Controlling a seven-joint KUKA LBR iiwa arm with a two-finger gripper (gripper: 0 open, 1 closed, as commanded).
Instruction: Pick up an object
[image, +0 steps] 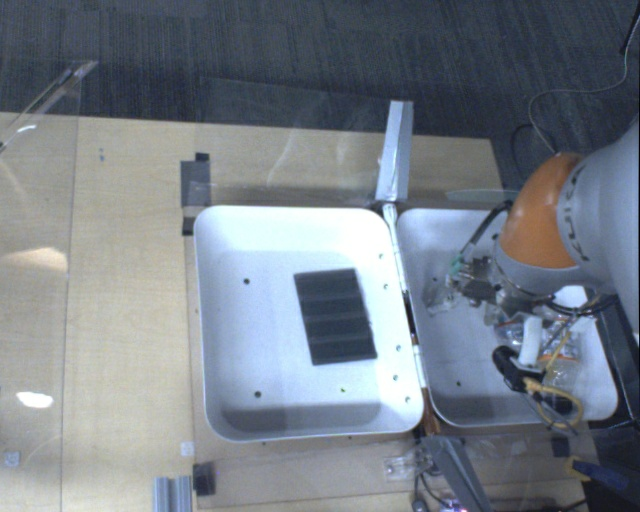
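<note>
A flat black ribbed block lies in the middle of the left bin, slightly turned. My gripper hangs low over the left part of the right bin, under the grey arm with its orange band. It stands well to the right of the black block, beyond the wall between the bins. Something small and pale shows at its tip, too blurred to name.
The two white bins sit side by side on a wooden bench. A grey bar rises behind the joint between them. Clear panels stand at the left and back. Cables trail past the right bin's front corner.
</note>
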